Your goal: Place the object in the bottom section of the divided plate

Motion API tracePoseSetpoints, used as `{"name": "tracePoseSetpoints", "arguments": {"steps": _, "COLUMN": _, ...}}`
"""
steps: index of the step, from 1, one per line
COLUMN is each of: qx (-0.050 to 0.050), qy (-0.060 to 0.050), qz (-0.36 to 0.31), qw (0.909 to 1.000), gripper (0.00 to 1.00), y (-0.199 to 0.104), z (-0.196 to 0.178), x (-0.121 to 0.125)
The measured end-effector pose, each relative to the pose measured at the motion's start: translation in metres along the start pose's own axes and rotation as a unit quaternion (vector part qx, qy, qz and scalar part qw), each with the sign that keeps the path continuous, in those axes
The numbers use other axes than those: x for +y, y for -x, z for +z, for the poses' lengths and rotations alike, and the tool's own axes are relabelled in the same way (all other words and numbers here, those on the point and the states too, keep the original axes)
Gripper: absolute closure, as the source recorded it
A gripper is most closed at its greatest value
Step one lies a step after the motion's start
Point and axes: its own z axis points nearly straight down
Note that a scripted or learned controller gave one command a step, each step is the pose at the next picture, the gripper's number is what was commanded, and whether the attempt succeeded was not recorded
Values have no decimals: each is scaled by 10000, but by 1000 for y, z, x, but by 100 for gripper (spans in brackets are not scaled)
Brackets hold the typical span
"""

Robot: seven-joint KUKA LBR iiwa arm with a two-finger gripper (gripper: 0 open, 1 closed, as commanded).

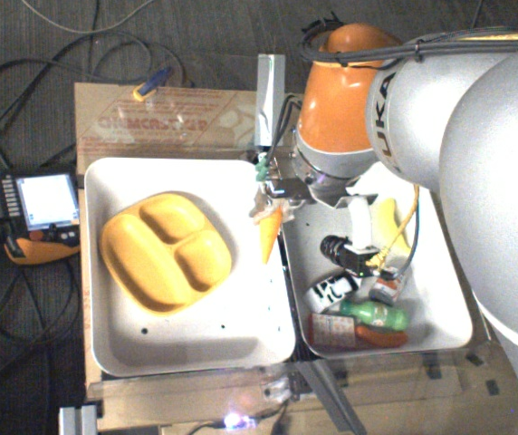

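The orange carrot (pixel 269 232) is hanging point-down, pinched in our gripper (pixel 271 199) over the left bin's right rim, right of the yellow divided plate (pixel 166 250); releasing early, we are risking missing it.

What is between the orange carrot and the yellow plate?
Nothing but bare white bin floor lies between the carrot and the divided plate, seen in the camera view.

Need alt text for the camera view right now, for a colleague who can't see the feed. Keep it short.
The pincer holds an orange carrot point-down over the divider between two white bins. The yellow divided plate sits in the left bin, nothing on it yet. The right bin holds a green bottle and other small items beneath the grey and orange arm.
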Motion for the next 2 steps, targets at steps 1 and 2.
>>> {"name": "tracePoseSetpoints", "arguments": {"steps": 1, "qx": -20, "qy": 13, "qz": -934, "qw": 9956, "gripper": 100, "y": -30, "z": -88, "x": 35}}
{"name": "tracePoseSetpoints", "arguments": {"steps": 2, "qx": 0, "qy": -10, "qz": -1574, "qw": 9875, "gripper": 100, "y": -93, "z": 38, "x": -44}}
